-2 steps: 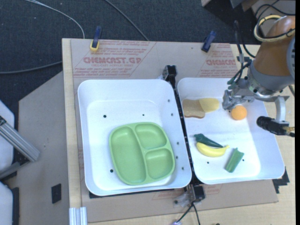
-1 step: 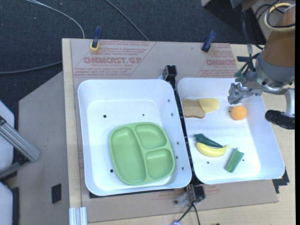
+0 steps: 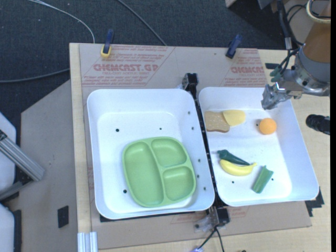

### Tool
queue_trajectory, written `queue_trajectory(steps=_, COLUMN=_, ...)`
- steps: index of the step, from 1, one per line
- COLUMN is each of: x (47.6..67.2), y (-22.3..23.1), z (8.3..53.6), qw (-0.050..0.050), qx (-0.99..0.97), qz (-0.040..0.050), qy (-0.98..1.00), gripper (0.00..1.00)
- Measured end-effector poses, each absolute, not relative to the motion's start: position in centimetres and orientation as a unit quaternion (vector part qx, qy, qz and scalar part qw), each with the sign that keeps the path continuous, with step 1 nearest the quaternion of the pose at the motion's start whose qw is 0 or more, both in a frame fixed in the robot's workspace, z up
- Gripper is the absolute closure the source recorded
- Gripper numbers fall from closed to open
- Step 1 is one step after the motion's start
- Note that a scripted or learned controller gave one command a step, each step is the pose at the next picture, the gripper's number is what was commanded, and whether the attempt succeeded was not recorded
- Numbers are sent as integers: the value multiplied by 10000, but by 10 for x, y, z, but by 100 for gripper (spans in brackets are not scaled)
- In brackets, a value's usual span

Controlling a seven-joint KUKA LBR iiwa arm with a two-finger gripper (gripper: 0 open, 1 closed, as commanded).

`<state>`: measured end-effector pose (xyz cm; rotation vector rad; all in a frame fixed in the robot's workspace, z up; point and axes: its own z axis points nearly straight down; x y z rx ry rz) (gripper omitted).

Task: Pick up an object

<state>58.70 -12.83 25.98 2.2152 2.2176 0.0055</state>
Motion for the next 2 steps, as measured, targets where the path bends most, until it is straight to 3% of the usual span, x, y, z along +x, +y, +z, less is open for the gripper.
queue_trajectory(steps=2, x=611, y=-20, z=255, qw=11, qx=7052, qz=16, qy=7090, gripper=100)
